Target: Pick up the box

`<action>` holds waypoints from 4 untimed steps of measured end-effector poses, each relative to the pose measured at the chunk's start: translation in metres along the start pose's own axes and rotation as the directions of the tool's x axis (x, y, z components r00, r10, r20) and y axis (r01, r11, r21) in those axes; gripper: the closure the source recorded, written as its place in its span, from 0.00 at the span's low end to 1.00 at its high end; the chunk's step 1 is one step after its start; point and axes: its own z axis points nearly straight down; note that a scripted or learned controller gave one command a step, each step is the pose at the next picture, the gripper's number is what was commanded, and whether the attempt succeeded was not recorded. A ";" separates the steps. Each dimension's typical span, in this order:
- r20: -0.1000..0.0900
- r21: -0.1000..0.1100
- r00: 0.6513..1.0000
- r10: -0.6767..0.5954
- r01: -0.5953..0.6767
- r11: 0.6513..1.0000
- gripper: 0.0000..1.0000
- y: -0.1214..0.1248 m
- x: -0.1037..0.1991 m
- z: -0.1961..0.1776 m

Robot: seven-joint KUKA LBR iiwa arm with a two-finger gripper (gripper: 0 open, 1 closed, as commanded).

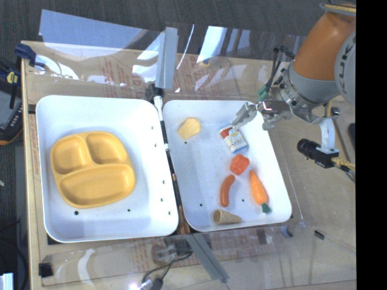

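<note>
Right bin [275,162]: 1 box [236,140], 5 toy foods; gripper [243,116] above.

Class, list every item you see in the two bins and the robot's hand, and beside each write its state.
box: lying tilted in right bin, at the hand's tip
hand: over the box's upper end
yellow divided tray: flat in left bin
yellow chip: lying flat
red pepper: resting below box
sausage: lying
carrot: lying
cone: on its side
</note>
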 end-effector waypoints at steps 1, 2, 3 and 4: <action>0.002 -0.001 0.999 -0.043 0.043 0.999 0.00 0.042 -0.015 0.053; 0.002 -0.011 1.000 0.028 -0.028 1.000 0.00 0.081 -0.014 0.181; 0.003 -0.010 0.999 0.042 -0.042 0.999 0.00 0.068 -0.013 0.181; 0.002 -0.004 0.995 -0.097 0.097 0.995 0.00 0.065 -0.015 0.181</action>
